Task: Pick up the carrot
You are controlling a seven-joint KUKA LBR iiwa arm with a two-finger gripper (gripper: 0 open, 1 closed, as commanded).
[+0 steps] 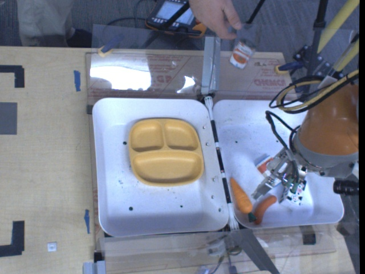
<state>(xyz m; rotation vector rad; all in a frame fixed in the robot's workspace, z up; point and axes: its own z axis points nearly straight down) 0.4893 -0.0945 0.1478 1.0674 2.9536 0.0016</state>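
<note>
Right bin [319,207] held the arm [328,127], its jaws [272,186] hanging just above carrot [240,196] at bin's near-left corner; couldn't tell jaw gap, nothing visibly gripped. Carrot prob. light, stiff, smooth; grab mid-body, across width.

A carrot [240,194] lies against the right bin's [239,119] left wall, a second orange piece [263,206] crowding its right.
</note>
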